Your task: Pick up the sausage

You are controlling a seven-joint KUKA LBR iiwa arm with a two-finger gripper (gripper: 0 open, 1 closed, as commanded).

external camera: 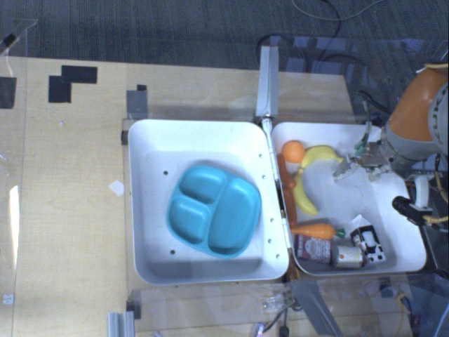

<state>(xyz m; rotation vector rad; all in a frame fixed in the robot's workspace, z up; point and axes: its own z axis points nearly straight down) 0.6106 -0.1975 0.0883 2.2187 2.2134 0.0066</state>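
The sausage [285, 190] is a long reddish-brown piece lying along the left wall of the right bin [393, 209], just below an orange ball [293, 151]. A yellow banana [307, 181] curves right beside it. My gripper [356, 170] hangs over the upper right part of that bin, well to the right of the sausage and apart from it. Its fingers are spread open with nothing between them.
An orange carrot [313, 230], a can [330, 252] and a small black-and-white item [368, 241] lie along the right bin's front. The left bin [147, 188] holds a blue divided plate [214, 210]. A metal divider [266, 83] stands between the bins at the back.
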